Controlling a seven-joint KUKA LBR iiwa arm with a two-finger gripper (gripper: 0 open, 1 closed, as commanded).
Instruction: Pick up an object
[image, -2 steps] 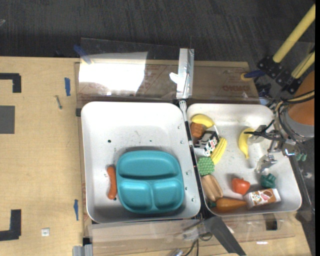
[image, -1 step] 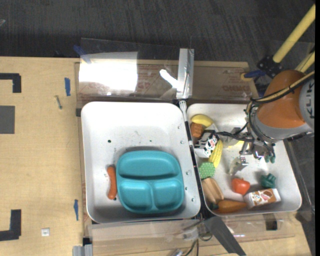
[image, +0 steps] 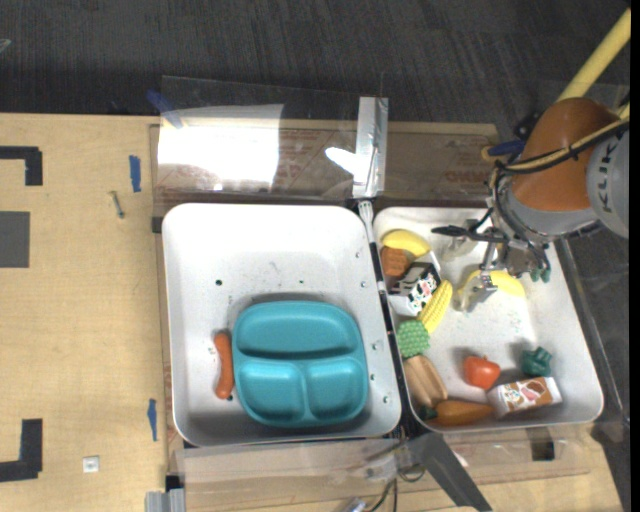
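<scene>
Fingers cannot be judged from this slant; the gripper (image: 487, 283) is hanging low over the right bin (image: 585, 385), near its back edge, just beside a yellow toy (image: 512, 285). A corn cob (image: 436, 306) is lying close by toward the middle, with a banana (image: 404, 241) in the back left corner. A tomato (image: 481, 372) and a small carton (image: 527, 394) are sitting near the front edge. A teal divided tray (image: 298, 362) and a sausage (image: 224, 364) are resting in the left bin (image: 200, 240).
</scene>
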